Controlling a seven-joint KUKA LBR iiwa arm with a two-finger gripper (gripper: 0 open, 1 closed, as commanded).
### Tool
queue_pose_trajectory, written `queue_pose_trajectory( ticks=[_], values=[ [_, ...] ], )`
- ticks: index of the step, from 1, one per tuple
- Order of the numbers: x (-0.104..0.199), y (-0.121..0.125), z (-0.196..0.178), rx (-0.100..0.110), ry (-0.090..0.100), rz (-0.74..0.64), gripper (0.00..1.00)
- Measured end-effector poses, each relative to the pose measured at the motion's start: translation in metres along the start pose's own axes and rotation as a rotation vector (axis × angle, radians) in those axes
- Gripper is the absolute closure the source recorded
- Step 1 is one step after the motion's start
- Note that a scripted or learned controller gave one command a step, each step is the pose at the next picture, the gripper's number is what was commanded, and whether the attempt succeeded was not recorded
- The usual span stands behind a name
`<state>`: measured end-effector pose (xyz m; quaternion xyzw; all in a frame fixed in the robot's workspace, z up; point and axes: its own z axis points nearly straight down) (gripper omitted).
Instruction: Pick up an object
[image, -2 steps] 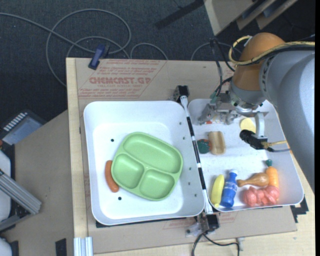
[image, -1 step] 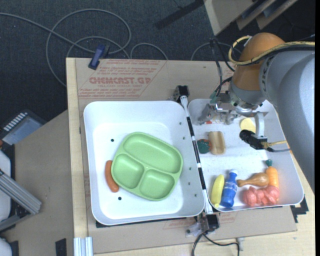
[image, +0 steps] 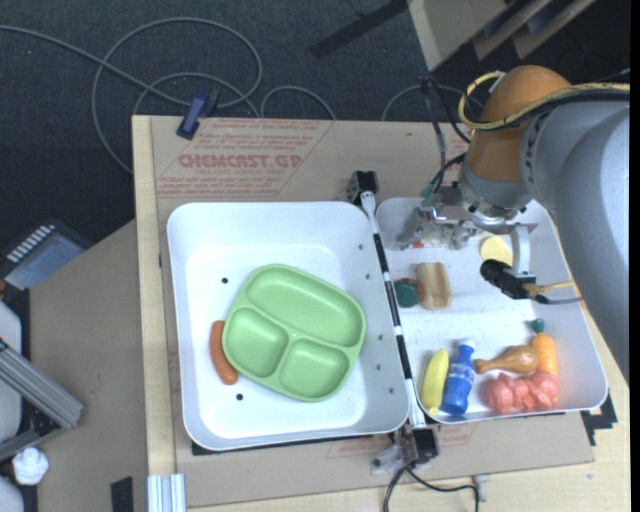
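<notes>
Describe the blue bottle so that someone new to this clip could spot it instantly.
Look in the right bin, along its near edge. The blue bottle lies between a yellow banana and a pink lump. It is the one blue item there, with a white band around its middle.
</notes>
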<state>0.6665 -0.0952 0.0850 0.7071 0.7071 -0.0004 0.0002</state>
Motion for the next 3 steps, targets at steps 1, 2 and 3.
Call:
queue_pose_trajectory(
  ticks=[1, 2, 3],
  values=[
    [-0.001, -0.074, 0.001, 0.002, 0.002, 0.001, 0.00],
    [0.000, -0.073, -0.009, -0.001, 0.001, 0.001, 1.00],
    [0.046, -0.071, -0.101, -0.003, 0.001, -0.002, 1.00]
  ],
)
